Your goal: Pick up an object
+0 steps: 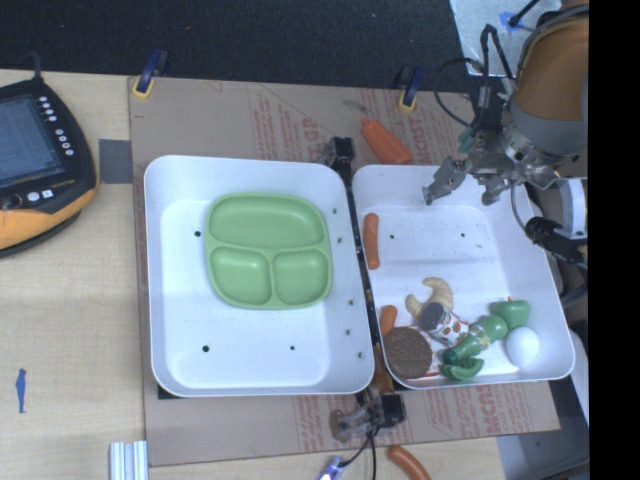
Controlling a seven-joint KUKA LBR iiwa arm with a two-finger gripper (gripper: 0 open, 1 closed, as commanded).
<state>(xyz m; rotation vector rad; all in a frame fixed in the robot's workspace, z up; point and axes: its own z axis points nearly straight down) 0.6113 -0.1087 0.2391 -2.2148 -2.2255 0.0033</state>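
The hand (463,190) hung released, nothing btw its fingers, over the right bin (470,233), far from the toy pile (462,338); a descent there would probably grasp only air.

Two white bins (160,268) side by side — the left one holds one green divided plate (268,248). Orange carrots: four — two inside the right bin (371,240), two outside it. One white egg (521,346), one brown cookie (407,350).

Robotics lab: teach pendant (35,163) on bench, clamped cardboard (250,118) under white bins (160,268), loose cables (470,73).
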